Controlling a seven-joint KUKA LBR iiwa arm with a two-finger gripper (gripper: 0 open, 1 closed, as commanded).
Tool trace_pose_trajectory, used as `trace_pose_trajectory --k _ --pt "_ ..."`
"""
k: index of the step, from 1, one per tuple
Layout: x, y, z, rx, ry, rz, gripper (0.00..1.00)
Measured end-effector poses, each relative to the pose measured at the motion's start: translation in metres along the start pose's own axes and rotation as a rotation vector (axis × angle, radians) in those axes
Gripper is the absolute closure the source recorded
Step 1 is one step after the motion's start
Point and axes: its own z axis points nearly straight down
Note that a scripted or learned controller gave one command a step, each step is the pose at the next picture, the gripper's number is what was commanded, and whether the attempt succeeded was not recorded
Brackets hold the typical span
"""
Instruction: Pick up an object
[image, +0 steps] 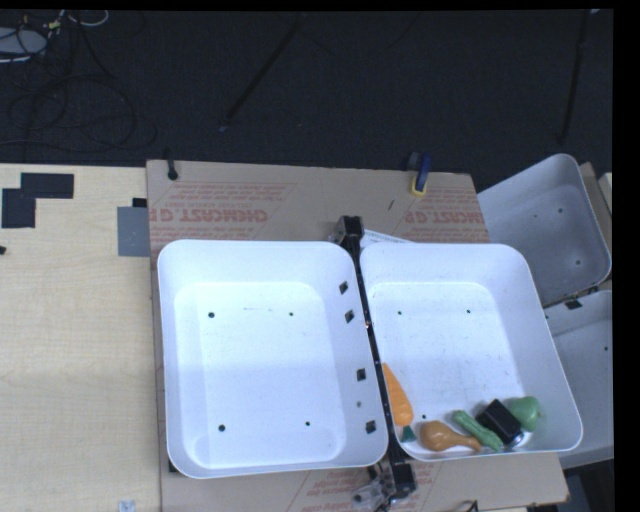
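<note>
Counter (70, 330): pale wood, overlaid with a printed cardboard sheet (300, 205) carrying two shallow white bins side by side.

Left bin (170, 300): bare white floor.

Right bin (540, 330): holds all items, clustered in its near corner.
- orange carrot-shaped toy (398, 397), lying against the dividing wall;
- tan-orange toy (445, 435), beside it;
- green piece (478, 429);
- black block (499, 421), resting on the green piece;
- rounded green object (524, 409).

Pincer: state cannot be told.
</note>
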Motion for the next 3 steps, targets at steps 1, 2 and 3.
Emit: trace_pose_trajectory --k 1,2,3 --pt "0.0015 -0.0514 -0.0002 -0.001 0.001 -0.001 0.00" --pt "0.0018 -0.0514 -0.0001 -0.001 0.000 -0.002 0.00" --pt "0.0021 -0.0513 0.0000 -0.001 0.000 -0.005 0.00"
